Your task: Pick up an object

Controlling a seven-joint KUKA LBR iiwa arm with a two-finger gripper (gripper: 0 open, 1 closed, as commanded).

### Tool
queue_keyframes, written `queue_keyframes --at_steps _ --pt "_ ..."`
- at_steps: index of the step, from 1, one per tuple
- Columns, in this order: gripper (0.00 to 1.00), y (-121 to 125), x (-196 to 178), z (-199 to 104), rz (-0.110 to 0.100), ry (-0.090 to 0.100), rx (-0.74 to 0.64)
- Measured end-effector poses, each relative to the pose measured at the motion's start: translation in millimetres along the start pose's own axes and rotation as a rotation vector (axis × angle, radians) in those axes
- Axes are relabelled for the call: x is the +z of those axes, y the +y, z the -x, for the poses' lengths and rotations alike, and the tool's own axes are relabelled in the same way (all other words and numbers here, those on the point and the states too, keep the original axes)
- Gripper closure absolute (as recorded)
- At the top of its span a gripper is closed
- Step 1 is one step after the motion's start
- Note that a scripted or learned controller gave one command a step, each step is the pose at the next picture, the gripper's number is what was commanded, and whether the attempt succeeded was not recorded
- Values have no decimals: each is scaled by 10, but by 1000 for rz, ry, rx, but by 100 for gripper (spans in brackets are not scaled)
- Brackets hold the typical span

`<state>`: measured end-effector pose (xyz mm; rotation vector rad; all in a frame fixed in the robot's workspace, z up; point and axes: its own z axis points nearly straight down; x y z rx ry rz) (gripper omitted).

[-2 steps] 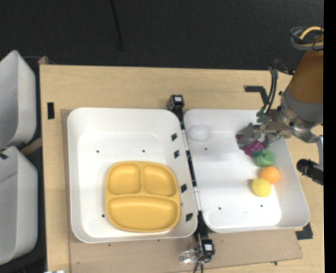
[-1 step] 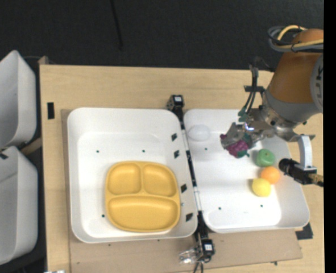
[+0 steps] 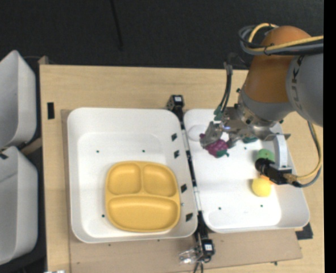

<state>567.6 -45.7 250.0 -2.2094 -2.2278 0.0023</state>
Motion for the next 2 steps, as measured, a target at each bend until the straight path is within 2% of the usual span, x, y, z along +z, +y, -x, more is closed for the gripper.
queue_keyframes --at_steps 1,2 --pt "100 55 -21 -454 2 -1 1" --pt "100 116 149 -981 -1 -2 1"
